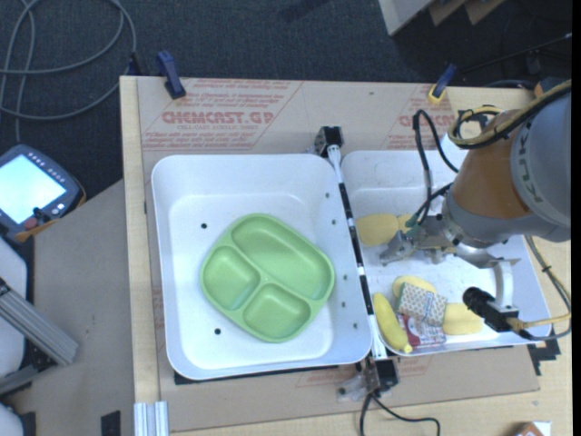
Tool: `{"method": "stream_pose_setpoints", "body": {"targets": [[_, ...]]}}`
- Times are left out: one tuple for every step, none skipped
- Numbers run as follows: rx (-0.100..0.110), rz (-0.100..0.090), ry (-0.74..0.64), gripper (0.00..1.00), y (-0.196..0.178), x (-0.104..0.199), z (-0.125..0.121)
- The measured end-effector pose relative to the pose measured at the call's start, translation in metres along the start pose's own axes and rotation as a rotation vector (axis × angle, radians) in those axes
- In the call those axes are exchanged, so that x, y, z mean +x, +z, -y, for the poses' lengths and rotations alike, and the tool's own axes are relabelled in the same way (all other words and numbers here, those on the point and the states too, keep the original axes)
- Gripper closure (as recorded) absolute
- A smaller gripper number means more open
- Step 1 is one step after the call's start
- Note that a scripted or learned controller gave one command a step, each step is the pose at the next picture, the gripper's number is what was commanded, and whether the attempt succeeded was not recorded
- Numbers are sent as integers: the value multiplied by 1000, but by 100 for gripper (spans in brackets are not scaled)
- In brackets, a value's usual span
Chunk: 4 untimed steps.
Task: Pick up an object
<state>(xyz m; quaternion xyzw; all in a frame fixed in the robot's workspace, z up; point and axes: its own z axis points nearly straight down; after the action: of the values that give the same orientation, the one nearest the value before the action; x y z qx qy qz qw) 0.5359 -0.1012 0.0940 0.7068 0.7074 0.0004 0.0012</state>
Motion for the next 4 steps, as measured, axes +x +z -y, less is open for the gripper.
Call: {"method": "stream_pose_setpoints", "body": {"targets": [[3,-1,2,0,9,6,57],[3,-2,1,0,10,10,57],[3,-2,1,0,10,8,57],[1,0,0,0,-4,-29,-45]]}}
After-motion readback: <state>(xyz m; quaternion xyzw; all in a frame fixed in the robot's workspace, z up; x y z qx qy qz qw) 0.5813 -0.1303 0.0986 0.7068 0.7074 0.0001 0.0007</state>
